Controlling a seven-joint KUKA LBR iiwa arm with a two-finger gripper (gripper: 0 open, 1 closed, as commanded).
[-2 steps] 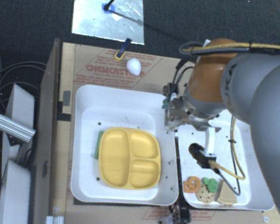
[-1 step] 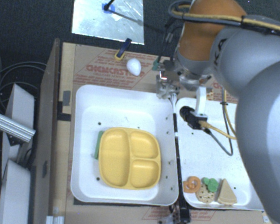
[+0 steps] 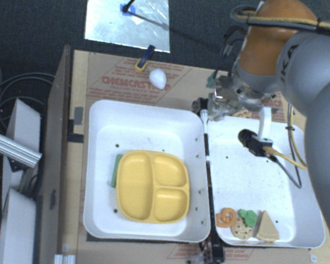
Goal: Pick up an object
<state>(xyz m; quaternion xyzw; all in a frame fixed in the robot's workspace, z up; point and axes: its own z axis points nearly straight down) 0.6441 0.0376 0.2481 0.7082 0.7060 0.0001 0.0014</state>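
Toy foods (image 3: 248, 224) are grouped at the right bin's (image 3: 299, 195) near edge, well apart from the claw (image 3: 214, 107) at its far-left corner. Claw state cannot be told; a green item (image 3: 115, 170) is mostly hidden under the yellow tray (image 3: 152, 187).

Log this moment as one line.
arm above right bin's far edge | food pieces near corner | yellow tray left bin

cardboard-topped bench (image 3: 129, 84), two white bins (image 3: 148, 121)
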